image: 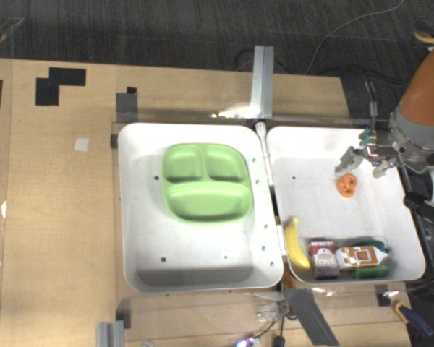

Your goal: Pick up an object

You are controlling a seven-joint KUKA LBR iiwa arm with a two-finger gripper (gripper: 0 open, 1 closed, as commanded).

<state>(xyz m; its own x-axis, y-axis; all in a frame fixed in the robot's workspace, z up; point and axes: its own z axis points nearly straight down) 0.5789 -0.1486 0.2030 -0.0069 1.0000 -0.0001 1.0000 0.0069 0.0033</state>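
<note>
While the pincer (362, 161) hangs seemingly spread and unladen, the orange object (347, 185) lies just below it.

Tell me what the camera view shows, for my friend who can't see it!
A robot gripper hangs over the right bin, close to a small orange thing. A banana and snack boxes lie along that bin's near side. The left bin holds a green divided plate.

My pincer (360, 159) hangs over the far part of the right bin (315, 147), just above a small orange object (346, 185). A banana (295, 246) and two packets (347, 259) lie along its near wall. The left bin (141, 194) holds a green divided plate (205, 181).
</note>
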